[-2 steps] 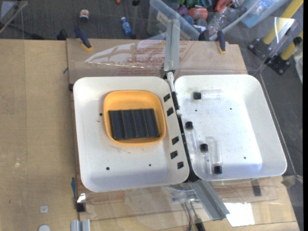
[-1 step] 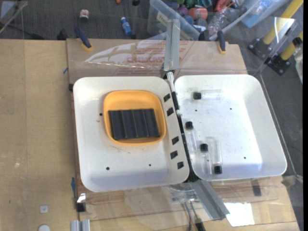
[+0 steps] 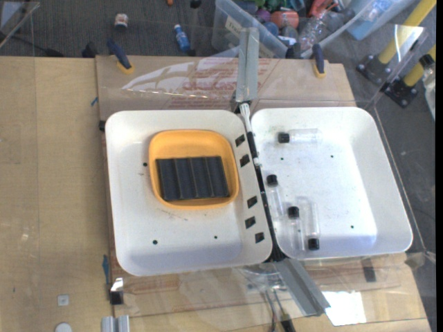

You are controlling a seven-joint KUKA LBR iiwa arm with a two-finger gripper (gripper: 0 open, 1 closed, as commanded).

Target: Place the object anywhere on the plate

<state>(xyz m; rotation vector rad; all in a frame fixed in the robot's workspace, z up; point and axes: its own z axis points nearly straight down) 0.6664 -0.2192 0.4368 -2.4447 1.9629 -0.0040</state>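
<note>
A dark ribbed block (image 3: 192, 178) lies flat in the hollow of the yellow plate (image 3: 160, 147), which sits in the left bin (image 3: 124, 244), so by the look of it the object already rests where the task wants it. It sits square in the plate's middle, clear of the raised rim, a stable spot where it should not slide off. The right bin (image 3: 360, 178) carries several clear vials with black caps (image 3: 297, 137), lying scattered on their sides; whether the gripper is open or closed cannot be told.
</note>
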